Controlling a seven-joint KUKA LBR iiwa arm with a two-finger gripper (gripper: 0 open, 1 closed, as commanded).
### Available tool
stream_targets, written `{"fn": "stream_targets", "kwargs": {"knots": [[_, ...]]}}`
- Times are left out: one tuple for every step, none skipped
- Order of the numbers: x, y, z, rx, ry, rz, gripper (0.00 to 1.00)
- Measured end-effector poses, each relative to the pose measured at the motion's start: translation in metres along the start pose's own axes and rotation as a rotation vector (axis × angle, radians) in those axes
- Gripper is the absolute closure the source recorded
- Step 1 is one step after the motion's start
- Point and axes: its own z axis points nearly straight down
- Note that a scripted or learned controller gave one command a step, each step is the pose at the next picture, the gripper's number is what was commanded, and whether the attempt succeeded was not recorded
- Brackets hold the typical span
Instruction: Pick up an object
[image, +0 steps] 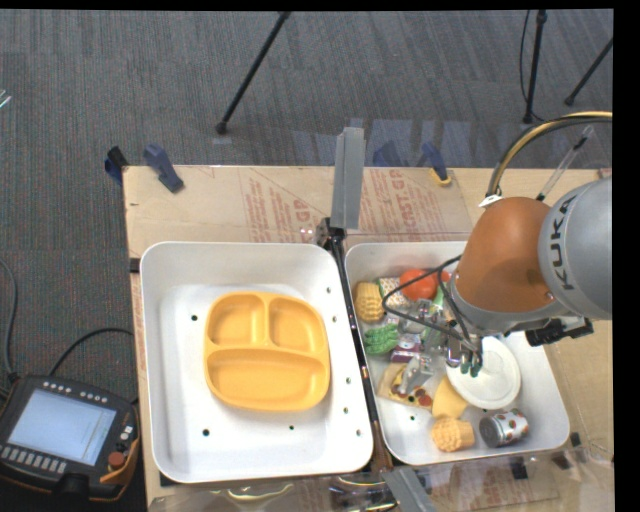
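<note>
Nearest us, at the lower left, we see a pendant (62, 432) with a lit screen, off the surface (240, 200) and out of the work zone. Left bin (165, 300) holds one yellow tray (268, 352), three compartments, lying flat near the middle; we judge it sits there as a possible drop spot. Right bin (552, 385) carries the clutter: a corn cob (368, 300) by the left wall, a green piece (380, 340) just below it, a red-orange piece (420, 283) near the back, a white plate (490, 378) toward the right, a yellow wedge (449, 400) beside it, a second corn piece (452, 434) and a small can (503, 428) at the front edge. Things touch and overlap, dumped loose for grasp trials, we'd say.

Arm (575, 265) comes in from the right, orange band over the bin's middle. End effector (440, 345) hangs low among the toys, between the green piece and the plate; we cannot tell whether it grips anything, and its state is hidden by cables and clutter. Pick targets all lie in the right bin, none lifted as far as we can see.

Writing: "KUKA" reads on the grey arm; red stencilled print on the board behind the bins is upside down and unreadable.
</note>
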Motion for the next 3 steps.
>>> {"fn": "stream_targets", "kwargs": {"knots": [[-0.074, 0.019, 0.006, 0.003, 0.023, -0.066, 0.00], [-0.049, 0.004, 0.005, -0.001, 0.014, -0.065, 0.00], [-0.011, 0.007, 0.006, 0.003, 0.018, 0.054, 0.00]]}}
